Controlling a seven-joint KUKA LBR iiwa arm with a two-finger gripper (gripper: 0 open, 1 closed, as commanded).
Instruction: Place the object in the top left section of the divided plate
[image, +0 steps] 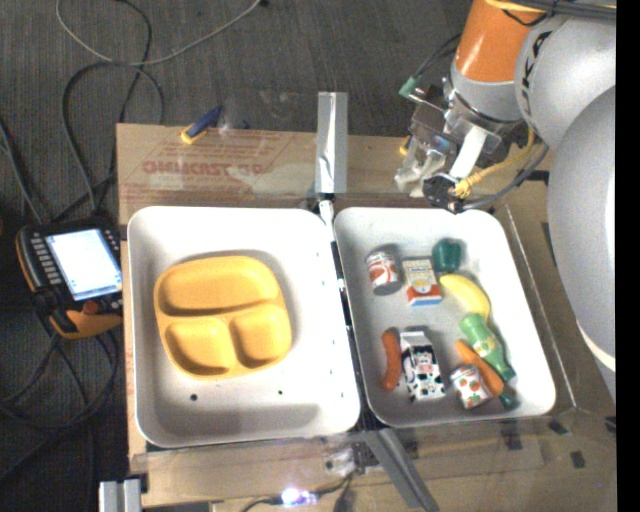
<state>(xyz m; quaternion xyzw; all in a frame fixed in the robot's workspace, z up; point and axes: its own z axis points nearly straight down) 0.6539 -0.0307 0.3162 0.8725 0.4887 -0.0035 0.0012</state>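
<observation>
A yellow divided plate (222, 313) lies in the left bin (160, 400); its large section is at the top and two smaller ones sit below. The right bin (530, 390) holds several toy foods: a red can (381, 270), a small juice carton (423, 281), a green pepper (448, 254), a yellow banana (467, 296), a green bottle (482, 341), a carrot (480, 368), a sausage (390, 358), a cow-print milk carton (421, 365) and a strawberry cup (467, 387). My gripper (425, 175) hangs above the far edge of the right bin, with nothing seen in it.
A cardboard sheet (220, 165) lies behind the bins with a blue-and-yellow clip (203, 123) on it. A metal bracket (330, 140) stands between the bins at the back. A handheld pendant (75, 265) with a lit screen sits left of the bench.
</observation>
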